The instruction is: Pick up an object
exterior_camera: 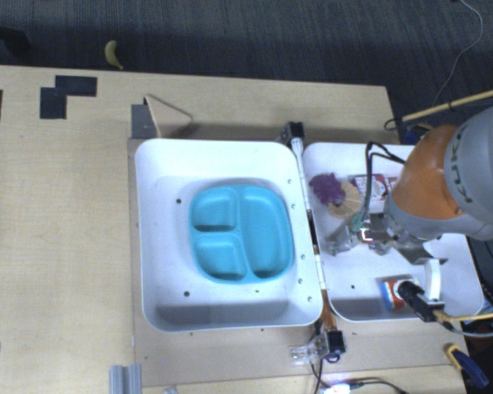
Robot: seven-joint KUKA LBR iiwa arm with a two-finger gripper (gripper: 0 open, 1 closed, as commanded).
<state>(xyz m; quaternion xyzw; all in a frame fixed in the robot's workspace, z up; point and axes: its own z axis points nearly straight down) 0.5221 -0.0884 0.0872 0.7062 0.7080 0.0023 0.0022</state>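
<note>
Seen from above at a slant: right bin (345, 295) with gripper (351, 238) low over its floor, fingers hard to read, spread or pressed together impossible to tell. Just beyond it, a small purple lumpy object (327, 189) near the bin's far left corner, beside a tan piece (350, 197). Left bin (160, 220) bearing a blue divided tray (240, 231).

Knobbly purple grape-like toy (326, 189) lying at back left of right-hand bin, touching a flat tan piece (347, 200); small orange-and-blue tube (392, 293) lying near front wall, partly hidden.
</note>
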